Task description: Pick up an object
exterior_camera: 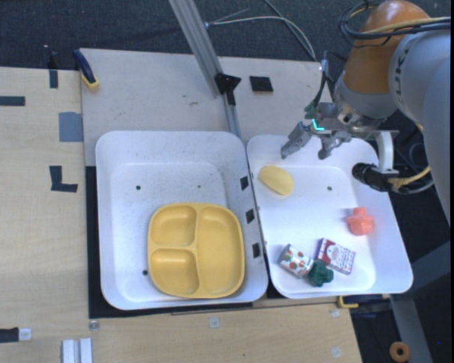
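Grey arm with orange band (386, 44) comes in from the upper right of the frame; its two-finger gripper (310, 146) hangs over the upper edge of the right shallow white bin (386, 278), fingers spread apart, nothing between them. Closest item is a pale yellow lemon-shaped object (275, 180), lying on the bin floor just below and left of the gripper, apart from the fingertips. Further right in the same bin, near its right wall, sits a small pink lumpy object (360, 221). Lower centre of that bin holds a cluster: a small red-and-white carton (294, 261), a second red-and-white carton (336, 255) just to its right, and a dark green small object (321, 275) touching or nearly touching both from below. The left shallow white bin (121, 172) carries a yellow plastic divided tray with three compartments (196, 249), sitting in its lower half. Both bins rest side by side on the tan desk (30, 203), which has black tape marks at the left of the frame.
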`<state>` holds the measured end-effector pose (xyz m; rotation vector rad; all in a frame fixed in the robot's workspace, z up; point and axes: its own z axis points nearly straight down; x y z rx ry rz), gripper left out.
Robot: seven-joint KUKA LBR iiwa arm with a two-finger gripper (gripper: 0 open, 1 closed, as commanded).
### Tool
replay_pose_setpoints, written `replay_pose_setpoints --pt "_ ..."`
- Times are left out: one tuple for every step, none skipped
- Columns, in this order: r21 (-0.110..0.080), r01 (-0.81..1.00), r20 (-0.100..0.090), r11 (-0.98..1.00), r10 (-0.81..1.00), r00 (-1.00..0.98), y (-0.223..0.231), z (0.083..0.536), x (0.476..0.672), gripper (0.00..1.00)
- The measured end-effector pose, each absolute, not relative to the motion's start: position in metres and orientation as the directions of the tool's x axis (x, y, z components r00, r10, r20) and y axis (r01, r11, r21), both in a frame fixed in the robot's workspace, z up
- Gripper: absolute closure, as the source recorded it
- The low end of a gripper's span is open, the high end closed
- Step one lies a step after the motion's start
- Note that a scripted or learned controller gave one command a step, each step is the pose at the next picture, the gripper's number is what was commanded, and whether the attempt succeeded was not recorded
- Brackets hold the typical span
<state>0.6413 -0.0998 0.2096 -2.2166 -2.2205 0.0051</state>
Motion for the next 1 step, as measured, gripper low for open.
replay_pose_setpoints --pt "-0.001 1.0 0.0 0.002 1.0 -0.002 -0.0998 0.2115 0.6423 0.0"
